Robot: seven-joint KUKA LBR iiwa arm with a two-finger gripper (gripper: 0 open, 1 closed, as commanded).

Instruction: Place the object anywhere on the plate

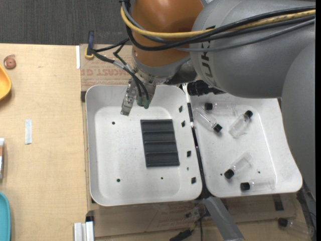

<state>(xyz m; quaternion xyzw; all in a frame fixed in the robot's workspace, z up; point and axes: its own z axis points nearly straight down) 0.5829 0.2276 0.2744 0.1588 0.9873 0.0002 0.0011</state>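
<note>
**Gripper over left bin, vials in right bin**

At your far left, on the wooden bench (45,159), you see an orange curved piece (3,84) cut by the frame edge and a small reddish disc (9,62) near the top corner. Next comes the left bin (100,185), with a dark ribbed plate (159,142) lying flat near its middle. The gripper (135,104) hangs over that bin's back part, just behind the plate's upper left corner. You cannot tell from this angle whether it is apart or together, or whether it grips anything. Move right to the right bin (281,149), touching the left bin along one side. The clear vials with black caps (239,124) lie scattered in it, all on their sides, well apart from the plate.
</note>
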